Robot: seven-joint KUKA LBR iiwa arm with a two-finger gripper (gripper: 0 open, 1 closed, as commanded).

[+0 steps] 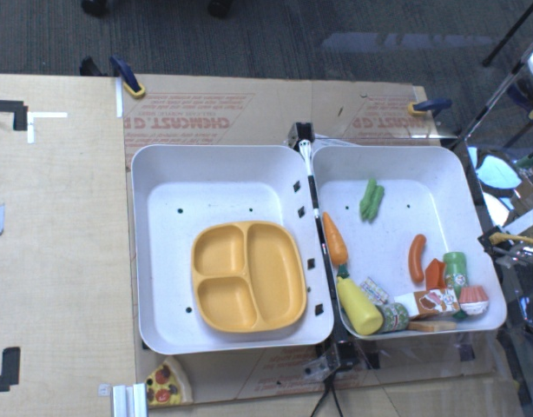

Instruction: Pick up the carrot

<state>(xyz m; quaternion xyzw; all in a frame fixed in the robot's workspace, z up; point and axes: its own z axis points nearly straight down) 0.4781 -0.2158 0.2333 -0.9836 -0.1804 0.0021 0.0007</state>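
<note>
The carrot [334,239] is a small orange tapered piece with a green stub at its near end. It lies flat in the right bin [449,159], close along that bin's left wall and about halfway down it. Its tip points toward the far side. It lies by itself, a short gap from the yellow bottle [358,307] below it.
In the right bin are also a green pea pod [371,200], a red sausage [417,258], a green bottle [455,269] and several small packets along the near wall. The left bin [162,181] holds a yellow divided plate [248,275]. A toy pizza slice [165,385] lies on the bench.
</note>
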